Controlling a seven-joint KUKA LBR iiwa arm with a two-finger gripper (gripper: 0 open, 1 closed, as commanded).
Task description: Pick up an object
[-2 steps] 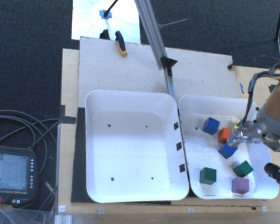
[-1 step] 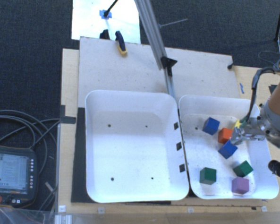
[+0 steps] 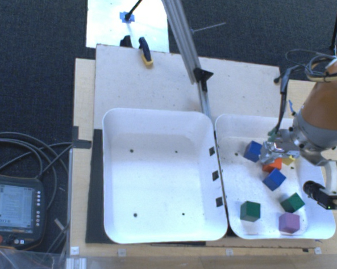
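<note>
1. Nearest in the right bin (image 3: 227, 180), by its near rim, sit the purple block (image 3: 289, 222) and the green cube (image 3: 250, 210), both flat on the floor and untouched.
2. A little further into the right bin comes the teal cube (image 3: 292, 202), also resting free, with nothing gripping it.
3. At the middle of the right bin lies the near blue cube (image 3: 274, 179), tilted and close to the action, but on the floor all the same.
4. Now the contest: just past the right bin's middle, the gripper (image 3: 273, 150) is down low over the orange block (image 3: 273, 164), which pokes out from under it. This looks like the chosen target.
5. Whether the gripper is apart, together or clamped on anything cannot be told; the metal head hides the block's top. So no hold can be called.
6. Beside it, toward the right bin's far side, the far blue cube (image 3: 253, 150) touches or nearly touches the gripper's left edge, and could get nudged.
7. A yellow piece (image 3: 288, 160) peeks out at the gripper's other side, in the right bin too.
8. Left of the right bin, the left bin (image 3: 109, 122) plays no part.
9. The verdict: the reach looks done, while the grasp is unproven and the lift is yet to come. Every object seen sits at floor level in the right bin.
</note>
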